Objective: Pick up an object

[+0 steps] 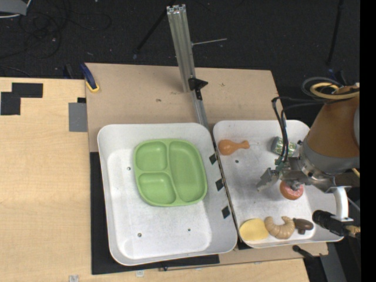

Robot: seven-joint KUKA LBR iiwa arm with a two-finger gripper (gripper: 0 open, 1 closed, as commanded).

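Observation:
Several small objects lie in the right bin (247,175). An orange drumstick-shaped toy (232,147) rests near its far left corner. A small green and silver object (278,145) sits toward the far side, partly behind the arm. At the near edge lie a yellow round piece (253,230), a tan curled piece (280,227) and a dark brown piece (303,224). My gripper (278,178) hangs low over the middle right of this bin, right beside a red and pink object (291,190), which the wrist partly covers. I see nothing lifted off the bin floor.
The left bin (117,216) holds a green divided plate (170,172). A metal post (181,46) rises behind the bins. Black clips (218,184) mark the seam between the bins. The arm's orange-banded body (332,134) covers the right bin's far right part.

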